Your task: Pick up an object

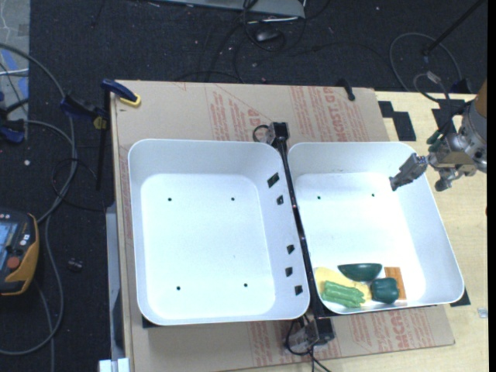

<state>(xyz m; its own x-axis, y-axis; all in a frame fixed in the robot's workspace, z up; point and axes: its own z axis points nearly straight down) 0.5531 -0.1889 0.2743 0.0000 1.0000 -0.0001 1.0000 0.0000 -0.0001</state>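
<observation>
**Toys huddle in the near corner while the arm waits at the far rim**

Clutter gathers at the near edge of the right bin (434, 231): a green knobbly toy (342, 293) lies lowest, touching a pale yellow piece (328, 275) just behind it, with a dark green bowl-shaped thing (361, 270) and a teal lump (385, 290) beside them and an orange-brown card (395, 273) tucked against the teal lump. They sit packed together against the bin's curved front wall, most likely because the floor slopes up there and loose things settle into the corner. Any of them could serve as the object to pick up; none is lifted.

Beside it, the left bin (147, 208) shows bare white floor with four small dark dots. A black divider strip (292, 215) runs between the two bins and clips them together.

Farther back and to the right, the gripper (422, 167) hangs over the right bin's far right rim, well apart from the toys. One dark finger (404, 174) points in over the bin; nothing lies between the fingers, but whether they are spread or closed I cannot tell. Judging by this, the reach is not yet begun, and the tight packing could make a clean single grasp awkward.

Beyond the bins lies the cardboard sheet (232, 111), then dark floor with cables.
</observation>
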